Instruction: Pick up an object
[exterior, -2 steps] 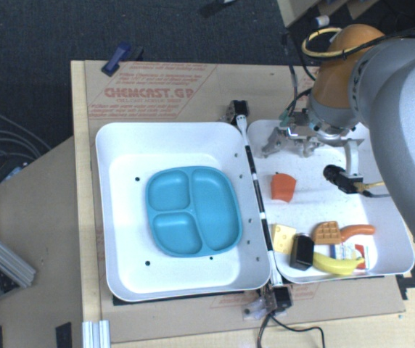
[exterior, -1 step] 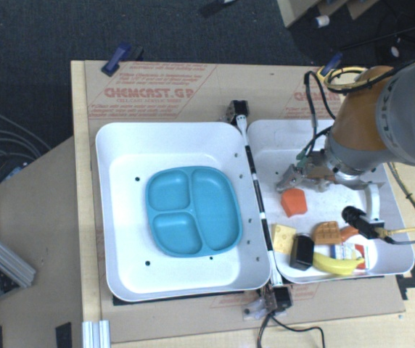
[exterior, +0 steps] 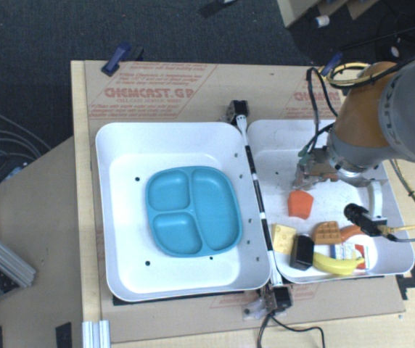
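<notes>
Two bins. Gripper [exterior: 310, 174] hangs in the right bin [exterior: 280, 140], just above the orange block [exterior: 300, 204]; finger spread can't be told. Judgement: drop straight down and centre on the block's flat sides before closing. Block looks soft-edged, matte. Near it: pale yellow sponge [exterior: 283, 238], smooth curved banana [exterior: 337, 264]. Left bin [exterior: 120, 165] holds a glossy blue tray [exterior: 191, 210].

The arm [exterior: 381, 114] runs off the right edge and covers the right bin's [exterior: 280, 133] far corner; the jaws are too small and dark to read; a black block [exterior: 302, 252] overlaps the banana's [exterior: 338, 265] end.
</notes>
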Motion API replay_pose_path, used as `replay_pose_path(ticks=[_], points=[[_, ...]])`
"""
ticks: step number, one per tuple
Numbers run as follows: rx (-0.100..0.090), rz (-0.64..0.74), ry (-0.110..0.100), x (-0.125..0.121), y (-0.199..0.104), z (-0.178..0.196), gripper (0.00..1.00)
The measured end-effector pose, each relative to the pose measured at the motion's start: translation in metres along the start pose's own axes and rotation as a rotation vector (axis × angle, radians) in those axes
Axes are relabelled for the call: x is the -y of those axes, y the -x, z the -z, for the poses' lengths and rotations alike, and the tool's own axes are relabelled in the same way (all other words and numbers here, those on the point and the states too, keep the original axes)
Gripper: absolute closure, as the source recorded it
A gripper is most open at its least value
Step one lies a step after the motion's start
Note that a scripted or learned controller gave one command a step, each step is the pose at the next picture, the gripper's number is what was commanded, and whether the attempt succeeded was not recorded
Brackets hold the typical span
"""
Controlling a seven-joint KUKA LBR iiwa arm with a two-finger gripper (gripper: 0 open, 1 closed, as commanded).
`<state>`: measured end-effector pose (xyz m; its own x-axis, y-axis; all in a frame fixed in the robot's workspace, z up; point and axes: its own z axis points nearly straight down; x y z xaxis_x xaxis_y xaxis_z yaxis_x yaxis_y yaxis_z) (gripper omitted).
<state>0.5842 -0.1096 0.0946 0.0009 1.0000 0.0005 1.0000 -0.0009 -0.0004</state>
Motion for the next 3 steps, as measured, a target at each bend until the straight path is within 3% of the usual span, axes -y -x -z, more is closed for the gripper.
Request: replay_pose_path(ticks=[1,2,3], points=[[0.000,0.000,0.000,0.000,0.000,0.000,0.00],[0.000,0.002,0.001,-0.053,-0.018,-0.010,0.00],[0.001,0.002,0.002,-0.083,-0.019,-0.009,0.00]])
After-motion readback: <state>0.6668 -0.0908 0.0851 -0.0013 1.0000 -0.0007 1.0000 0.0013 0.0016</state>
